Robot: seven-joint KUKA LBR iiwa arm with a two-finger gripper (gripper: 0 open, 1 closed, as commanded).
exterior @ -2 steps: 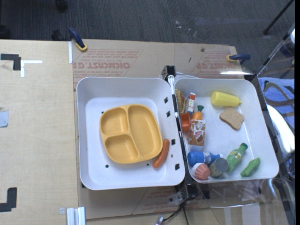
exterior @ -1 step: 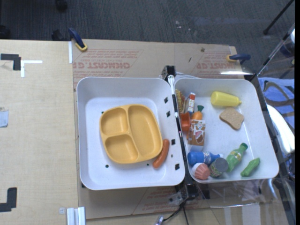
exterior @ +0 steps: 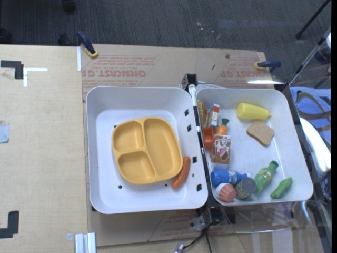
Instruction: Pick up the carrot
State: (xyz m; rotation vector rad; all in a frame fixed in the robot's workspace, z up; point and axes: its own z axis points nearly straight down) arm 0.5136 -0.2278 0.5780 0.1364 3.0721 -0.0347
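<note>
The carrot is a small orange piece with a green top. It lies near the left wall of the right bin, wedged among small packets, and only part of it shows. A red-orange item sits just to its left, and a brown printed carton lies right below it.
The right bin also holds a yellow corn-like piece, a bread slice, a green bottle, a green pepper, a blue item and a can. The left bin holds a yellow divided plate and a sausage.
</note>
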